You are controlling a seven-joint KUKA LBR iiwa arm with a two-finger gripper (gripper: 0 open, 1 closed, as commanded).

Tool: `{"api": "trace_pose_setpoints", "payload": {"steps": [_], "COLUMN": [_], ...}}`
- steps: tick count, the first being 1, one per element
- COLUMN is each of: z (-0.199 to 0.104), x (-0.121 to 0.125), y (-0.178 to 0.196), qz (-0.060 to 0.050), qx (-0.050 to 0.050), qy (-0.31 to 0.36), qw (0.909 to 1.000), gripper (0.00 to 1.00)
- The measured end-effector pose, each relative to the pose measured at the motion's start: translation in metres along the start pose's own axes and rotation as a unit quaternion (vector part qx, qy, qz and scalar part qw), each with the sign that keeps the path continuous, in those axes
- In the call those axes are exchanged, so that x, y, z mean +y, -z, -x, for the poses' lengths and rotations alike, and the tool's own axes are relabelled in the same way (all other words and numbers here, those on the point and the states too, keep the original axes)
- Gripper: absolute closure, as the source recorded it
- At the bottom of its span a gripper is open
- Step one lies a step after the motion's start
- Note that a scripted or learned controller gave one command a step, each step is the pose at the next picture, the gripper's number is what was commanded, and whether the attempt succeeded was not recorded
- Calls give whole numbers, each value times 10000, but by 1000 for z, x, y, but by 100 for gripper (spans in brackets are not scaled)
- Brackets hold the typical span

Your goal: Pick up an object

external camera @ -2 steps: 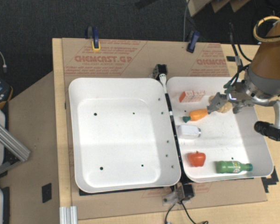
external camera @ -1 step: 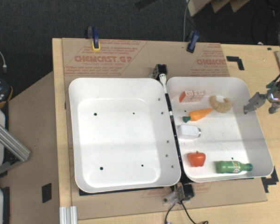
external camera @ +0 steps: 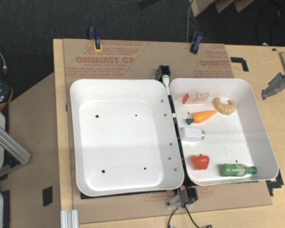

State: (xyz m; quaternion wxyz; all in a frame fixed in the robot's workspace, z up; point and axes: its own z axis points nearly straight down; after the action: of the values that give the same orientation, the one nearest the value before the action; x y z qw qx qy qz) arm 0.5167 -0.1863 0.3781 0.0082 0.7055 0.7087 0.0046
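Observation:
The right bin point(external camera: 256, 127) holds several small objects. A red and white carton point(external camera: 195, 98) lies at its far left, with a tan croissant-shaped piece point(external camera: 225, 106) beside it. An orange carrot point(external camera: 203, 116) lies just below them. Next to the divider rests a white block point(external camera: 192, 134). Nearer the front sit a red tomato-like toy point(external camera: 200, 161) and a green bottle point(external camera: 237, 170) lying on its side. My gripper point(external camera: 274, 86) shows as a grey shape at the right edge, over the bench just outside the right bin's far right rim, apart from every object.
The left bin point(external camera: 118, 137) adjoins the right bin along a black hinge strip point(external camera: 173, 127). Both rest on a brown board held by two clamps point(external camera: 96, 38) at the back. Cables run at the front centre point(external camera: 183, 203).

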Motion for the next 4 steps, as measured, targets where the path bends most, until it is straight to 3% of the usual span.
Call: {"api": "trace_pose_setpoints", "payload": {"steps": [1, 2, 3, 4], "z": [-101, -95, -25, 36], "x": [-18, -17, -37, -39], "y": [137, 139, 94, 10], "qz": [16, -58, -117, -130], "qx": [25, 11, 23, 26], "qy": [39, -15, -63, -57], "qw": [10000, 10000, 9999, 9999], "gripper": [0, 100, 100, 100]}}
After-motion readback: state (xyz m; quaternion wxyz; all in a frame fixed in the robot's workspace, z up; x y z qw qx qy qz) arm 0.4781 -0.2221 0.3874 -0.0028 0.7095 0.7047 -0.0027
